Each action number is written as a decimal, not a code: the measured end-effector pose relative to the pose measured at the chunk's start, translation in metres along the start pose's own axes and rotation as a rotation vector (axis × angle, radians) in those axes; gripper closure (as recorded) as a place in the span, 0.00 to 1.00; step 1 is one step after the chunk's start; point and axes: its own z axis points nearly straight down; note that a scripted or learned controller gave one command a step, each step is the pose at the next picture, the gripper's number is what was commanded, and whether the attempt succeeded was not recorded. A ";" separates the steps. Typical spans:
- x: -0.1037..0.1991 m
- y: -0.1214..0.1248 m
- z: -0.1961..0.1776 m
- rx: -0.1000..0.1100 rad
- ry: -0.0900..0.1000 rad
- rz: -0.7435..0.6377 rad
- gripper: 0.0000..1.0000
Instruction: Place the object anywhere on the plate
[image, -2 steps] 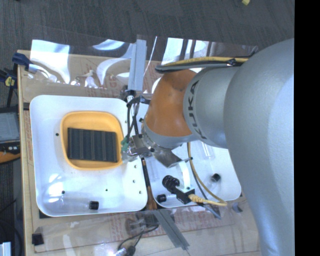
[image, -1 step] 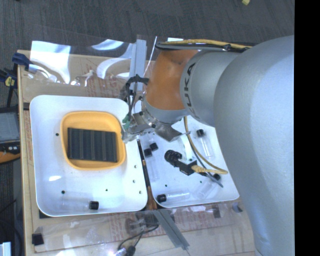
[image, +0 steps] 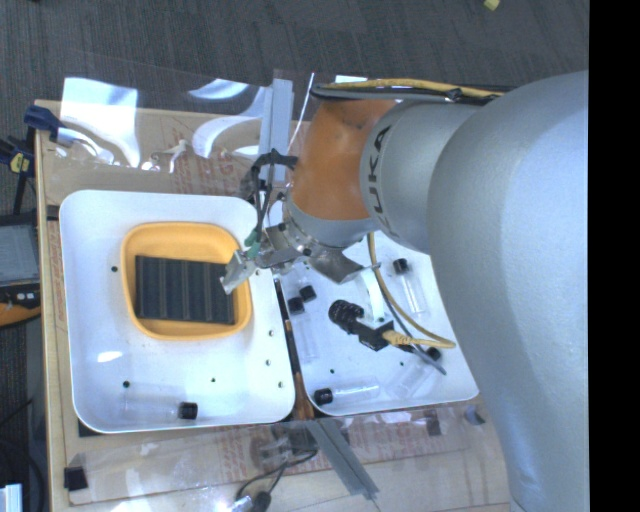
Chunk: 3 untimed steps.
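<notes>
Tool (image: 243, 262) hangs over the yellow plate's (image: 150, 240) right rim, something pale at its tip, though I cannot tell its state; I judge the plate's dark ribbed centre (image: 185, 290) lies just to its left.
</notes>
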 end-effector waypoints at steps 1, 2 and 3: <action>-0.037 0.061 -0.043 -0.004 -0.001 -0.171 0.00; -0.026 0.053 -0.038 0.001 0.000 -0.584 0.00; -0.025 0.054 -0.048 0.000 0.000 -0.588 1.00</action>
